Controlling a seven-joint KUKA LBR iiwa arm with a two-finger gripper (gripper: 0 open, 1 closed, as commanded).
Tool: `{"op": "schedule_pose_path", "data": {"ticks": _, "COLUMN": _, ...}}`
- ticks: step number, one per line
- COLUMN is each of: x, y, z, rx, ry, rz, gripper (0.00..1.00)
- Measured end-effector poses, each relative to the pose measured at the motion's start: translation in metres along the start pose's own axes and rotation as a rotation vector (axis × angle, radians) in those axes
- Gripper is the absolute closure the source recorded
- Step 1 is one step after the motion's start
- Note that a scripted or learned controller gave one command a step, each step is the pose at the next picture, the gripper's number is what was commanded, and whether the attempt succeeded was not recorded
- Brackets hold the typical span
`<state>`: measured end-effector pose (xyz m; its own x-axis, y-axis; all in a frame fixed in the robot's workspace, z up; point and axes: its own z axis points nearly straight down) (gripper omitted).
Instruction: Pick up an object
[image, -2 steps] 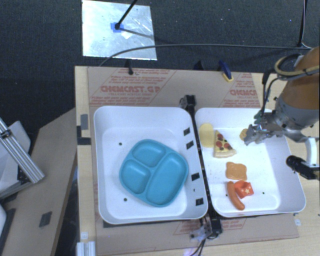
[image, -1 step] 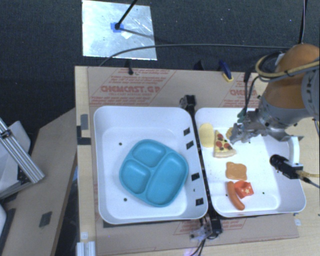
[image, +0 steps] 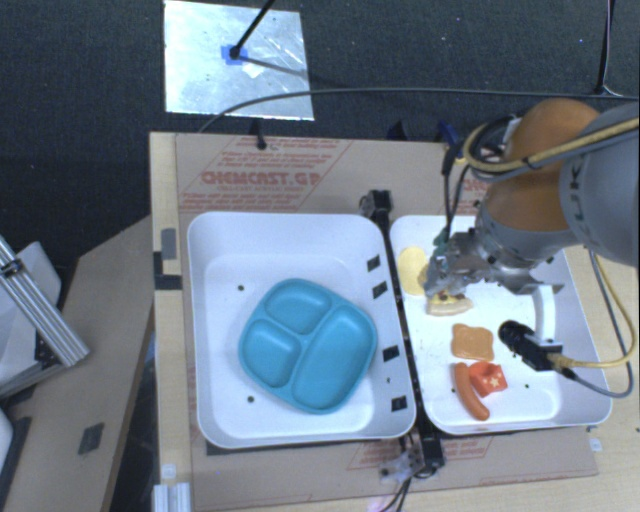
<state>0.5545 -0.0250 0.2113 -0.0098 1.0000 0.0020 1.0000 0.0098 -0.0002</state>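
Observation:
My gripper (image: 446, 284) is low in the right bin (image: 573, 398), near its left side, right over a pale beige food piece (image: 448, 303). A pale yellow piece (image: 411, 268) lies just to its left. Below sit an orange toast-like piece (image: 472, 343), a red piece (image: 488, 378) and an orange-red sausage (image: 470, 392). The wrist hides the fingers.
A blue divided plate (image: 307, 343) lies in the left bin (image: 215, 300). A black clip divider (image: 390, 300) runs between the bins. A black cable and connector (image: 527, 343) hang off the arm over the right bin. A foil sheet (image: 238, 60) lies beyond the bench.

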Motion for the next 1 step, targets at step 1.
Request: {"op": "schedule_pose_path", "data": {"ticks": 1, "x": 0.0637, "y": -0.0054, "z": -0.0074, "rx": -0.001, "ry": 0.001, "rz": -0.002, "gripper": 1.0}}
